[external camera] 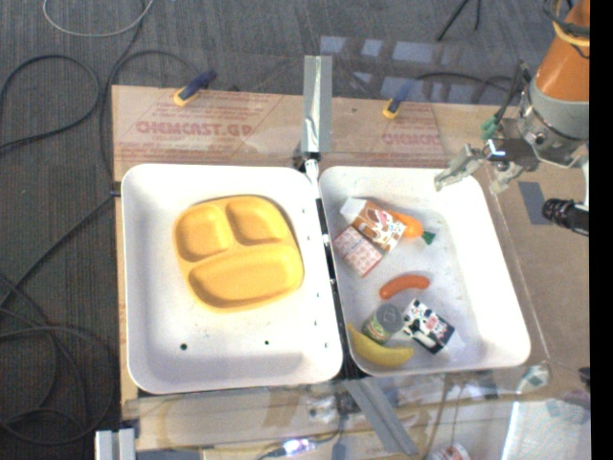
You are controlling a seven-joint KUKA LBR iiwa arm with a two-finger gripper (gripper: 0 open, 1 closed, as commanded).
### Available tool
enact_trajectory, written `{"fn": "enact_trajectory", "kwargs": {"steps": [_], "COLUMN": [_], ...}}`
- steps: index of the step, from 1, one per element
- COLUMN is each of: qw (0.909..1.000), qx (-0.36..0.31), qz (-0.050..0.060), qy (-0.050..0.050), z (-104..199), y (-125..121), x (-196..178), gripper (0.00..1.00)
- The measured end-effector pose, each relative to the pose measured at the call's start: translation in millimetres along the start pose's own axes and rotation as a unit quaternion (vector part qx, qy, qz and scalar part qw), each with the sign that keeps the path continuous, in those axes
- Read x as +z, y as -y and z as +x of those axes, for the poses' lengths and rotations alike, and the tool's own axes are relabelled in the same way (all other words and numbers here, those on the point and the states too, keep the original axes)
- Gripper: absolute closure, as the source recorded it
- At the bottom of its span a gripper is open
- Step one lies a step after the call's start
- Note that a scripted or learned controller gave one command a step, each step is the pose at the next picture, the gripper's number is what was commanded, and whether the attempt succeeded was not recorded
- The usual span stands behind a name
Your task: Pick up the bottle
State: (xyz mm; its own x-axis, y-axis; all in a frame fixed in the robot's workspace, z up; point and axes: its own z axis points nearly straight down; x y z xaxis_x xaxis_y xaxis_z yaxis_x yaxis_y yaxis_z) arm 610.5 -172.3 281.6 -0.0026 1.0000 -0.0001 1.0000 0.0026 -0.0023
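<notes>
Banana: lies at the near edge of the right bin, curved along the wall, closest to the camera.
Bottle: judged to be the small greenish item with a round grey cap, in the near half of the right bin. It touches the banana on its near side and a black-and-white patterned carton on its right.
Bottle axis: the cap is seen almost face-on, so the body appears to stand upright or lean slightly. The exact tilt cannot be read.
Sausage: lies just beyond the bottle, apart from it.
Far-half clutter: an orange printed carton, a pink checked packet and a carrot are grouped near the far left of the bin.
Left bin: carries a yellow divided tray. It plays no part in the task.
Pincer: hangs over the far right corner of the right bin, below the arm's orange band. Its fingers are spread apart and nothing is seen between them.
Key relation: the bottle lies well apart from the pincer, toward the camera and to the view's left, diagonally across the bin.
Step in hand: the approach is judged not yet made. The bottle is untouched.
Risk: the banana and patterned carton crowd the bottle, so a descending finger may be blocked or may nudge them.
</notes>
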Motion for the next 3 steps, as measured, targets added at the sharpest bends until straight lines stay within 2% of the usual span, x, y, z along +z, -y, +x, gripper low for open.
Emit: {"fn": "enact_trajectory", "kwargs": {"steps": [1, 2, 3], "qw": [0.9937, 0.965, 0.969], "qx": [-0.112, -0.262, -0.247], "qz": [0.0, -0.001, -0.001], "qy": [-0.001, 0.0, 0.0], "z": [36, 49, 143], "y": [44, -21, 37], "x": [145, 188, 98], "gripper": [0.0, 0.0, 0.0]}}
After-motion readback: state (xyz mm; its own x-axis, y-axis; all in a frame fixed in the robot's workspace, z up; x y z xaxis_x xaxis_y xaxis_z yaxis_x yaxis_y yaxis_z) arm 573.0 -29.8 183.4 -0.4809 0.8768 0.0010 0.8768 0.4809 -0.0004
